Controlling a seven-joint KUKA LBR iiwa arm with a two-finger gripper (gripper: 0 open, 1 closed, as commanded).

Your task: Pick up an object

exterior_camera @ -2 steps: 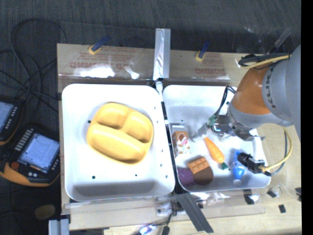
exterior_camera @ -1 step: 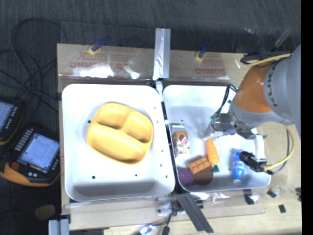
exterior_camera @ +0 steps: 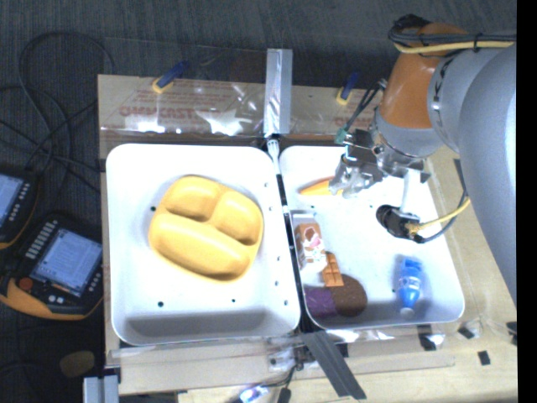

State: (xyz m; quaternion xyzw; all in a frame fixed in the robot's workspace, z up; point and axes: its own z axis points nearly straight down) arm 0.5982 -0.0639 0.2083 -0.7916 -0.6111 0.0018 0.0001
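Tabletop [exterior_camera: 113, 91] carries two white bins. Hand [exterior_camera: 352, 179] hangs low over the right bin [exterior_camera: 436, 225], just beside an orange wedge [exterior_camera: 315, 186], seemingly positioned to grasp it; its grip state cannot be told.

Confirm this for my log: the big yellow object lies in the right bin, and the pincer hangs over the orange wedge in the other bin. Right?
Not quite. The camera view shows the big yellow object in the left bin, not the right. The pincer does hang over the orange wedge, and that is in the right bin.
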